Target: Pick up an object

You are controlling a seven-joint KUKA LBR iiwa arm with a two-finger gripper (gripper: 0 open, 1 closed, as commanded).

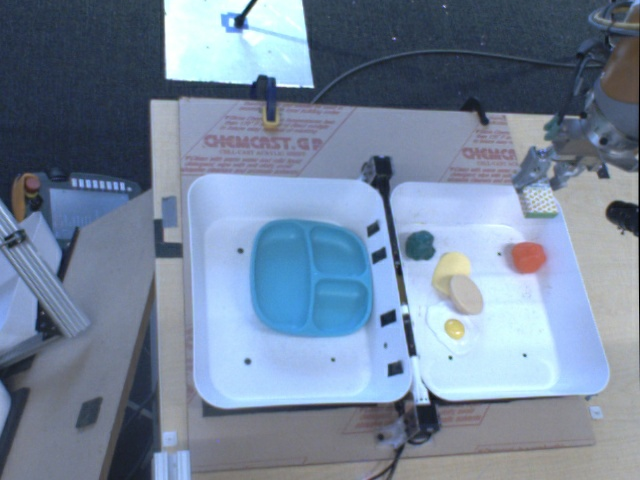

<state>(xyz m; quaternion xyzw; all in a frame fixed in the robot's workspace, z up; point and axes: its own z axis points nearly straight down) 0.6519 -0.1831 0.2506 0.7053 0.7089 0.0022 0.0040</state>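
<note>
Gripping a small white-and-green speckled block [540, 200], the pincer [541, 180] hangs over the far right corner of the right white bin [575, 368], above a round orange ball [528, 257].

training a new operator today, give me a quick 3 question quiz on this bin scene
1. True or false: the blue divided plate lies in the left bin.
2. Which item in the right bin lies nearest the camera? A) fried egg B) orange object C) green object
3. Fill in: the gripper is above the right bin's far ____ corner.

Key: 1 true; 2 A; 3 right.
</note>
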